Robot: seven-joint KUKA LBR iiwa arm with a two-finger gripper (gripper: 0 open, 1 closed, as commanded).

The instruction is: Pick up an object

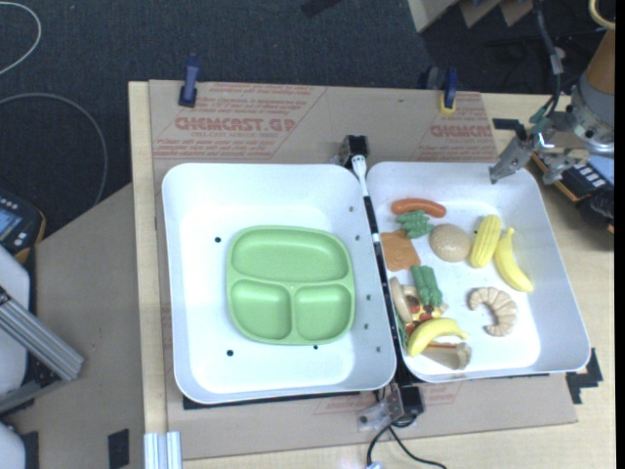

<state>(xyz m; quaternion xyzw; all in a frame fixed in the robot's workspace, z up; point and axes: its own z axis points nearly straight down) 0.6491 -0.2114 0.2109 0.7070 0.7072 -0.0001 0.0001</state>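
The right bin (547, 252) carries all the pickable stuff, a bunch of toy food crowded toward its left wall: one red sausage (419, 206) at the top, a green leafy piece (415, 225) just under it, a tan round bun (450, 242), one corn cob (485, 240) lying right beside a yellow banana (512, 261), an orange-brown slab (399, 252), a dark green piece (426, 284), and one croissant (494, 310) sitting apart on the right. Down at the bottom left there's a second banana (436, 333) on top of a little heap (418, 313) that's honestly too jumbled to sort out, bits overlap and hide each other. So two bananas, one of each of the rest, as far as I can count. The left bin (195, 213) has a single green divided plate (290, 283) with three compartments. The tool (522, 159) hangs over the top right corner of the right bin, well apart from the food, nothing between its fingers that I can see, but it's small and blurry, so I can't tell if it's open or closed. Two blue clamps (188, 81) pinch the board at the back of the desk (605, 281).
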